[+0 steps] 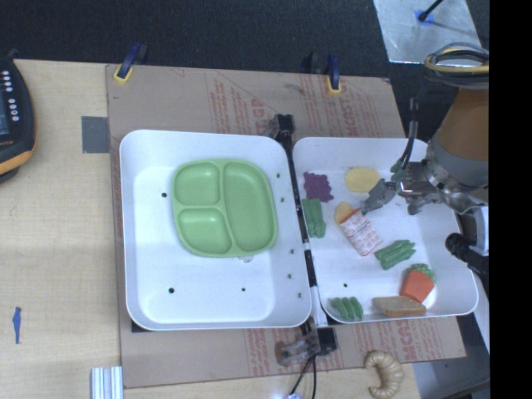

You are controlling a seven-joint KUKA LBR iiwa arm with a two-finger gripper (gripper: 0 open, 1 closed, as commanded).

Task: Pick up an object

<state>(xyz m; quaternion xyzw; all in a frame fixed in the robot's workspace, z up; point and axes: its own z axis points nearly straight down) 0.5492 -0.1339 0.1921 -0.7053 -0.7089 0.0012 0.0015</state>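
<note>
Gripper (384,194): over right bin (445,306), near its far-right part; fingers angled down-left, slightly apart, nothing betw. them. Just beside tips: red-white packet (362,233) w/ orange piece (345,213) touching its far end; yellow disc (362,179) near far edge. Purple item (317,186) & green pickle (313,219) along left wall. Green bean pod (394,253) mid-bin; carrot (417,284), bread piece (398,307), small green veg (347,308) along near edge. Left bin (150,298): green divided plate (224,207), centre. Bench (58,248): croissant (386,372) at near edge, outside bins.
</note>
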